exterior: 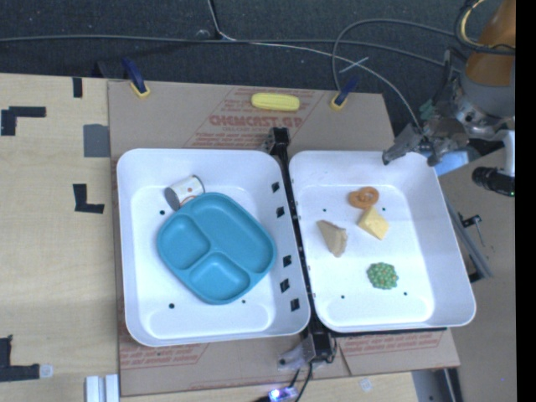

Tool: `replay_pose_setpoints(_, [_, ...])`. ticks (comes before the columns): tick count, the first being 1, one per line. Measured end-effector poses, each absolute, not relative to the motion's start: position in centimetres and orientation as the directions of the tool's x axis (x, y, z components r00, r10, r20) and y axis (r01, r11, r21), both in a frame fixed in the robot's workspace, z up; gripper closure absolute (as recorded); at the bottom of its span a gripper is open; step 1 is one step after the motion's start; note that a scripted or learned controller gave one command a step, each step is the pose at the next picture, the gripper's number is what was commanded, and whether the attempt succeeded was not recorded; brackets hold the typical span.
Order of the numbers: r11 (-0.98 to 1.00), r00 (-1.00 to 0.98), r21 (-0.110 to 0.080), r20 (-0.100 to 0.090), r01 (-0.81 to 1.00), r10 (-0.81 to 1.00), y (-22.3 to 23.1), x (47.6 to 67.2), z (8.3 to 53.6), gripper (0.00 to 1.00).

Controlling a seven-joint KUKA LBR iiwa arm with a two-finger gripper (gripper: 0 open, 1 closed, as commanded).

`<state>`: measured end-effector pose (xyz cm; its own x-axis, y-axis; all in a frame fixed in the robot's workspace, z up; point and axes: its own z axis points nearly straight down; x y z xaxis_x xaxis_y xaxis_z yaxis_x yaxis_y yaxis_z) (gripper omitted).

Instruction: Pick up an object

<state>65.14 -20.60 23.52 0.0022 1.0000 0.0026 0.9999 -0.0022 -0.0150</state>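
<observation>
The tool (410, 147) is hanging at the upper right of the scene, just over the far right corner of the right bin (435, 308), and whether its tips are apart or together cannot be told from this slanted view; nothing is showing between them. The grey arm (486, 74) with its orange band is rising behind the tool toward the right edge. Below and slightly left of the tool, inside the right bin, an orange ring-shaped piece (363, 197) is lying nearest to it, with a yellow wedge (373, 223) just beneath that, almost touching it, its long axis slanting from upper left to lower right. Further left and lower, a tan wedge (334, 238) is lying with its narrow end pointing to the upper left. A green bumpy ball (383, 275) is sitting lowest, well apart from the tool. These four pieces are lying apart enough that none is covering another. Far to the tool's left, the left bin (134, 308) is holding a blue divided tray (215, 246) set at a slant, with a small white cup (184, 193) lying on its side by the tray's upper left corner. Beyond the bins, left of the tool, a yellow banana-like piece (275, 101) is lying lengthwise on the cardboard-covered worktop (167, 115).
</observation>
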Motion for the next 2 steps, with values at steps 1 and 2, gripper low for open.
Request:
replay_pose_setpoints(1, [0.002, -0.002, -0.001, 0.000, 1.000, 1.000, -20.5, 65.4, 24.5, 0.00])
replay_pose_setpoints(2, [0.003, -0.003, -0.004, -0.001, 1.000, 1.000, -20.7, 66.2, 19.7, 0.00])
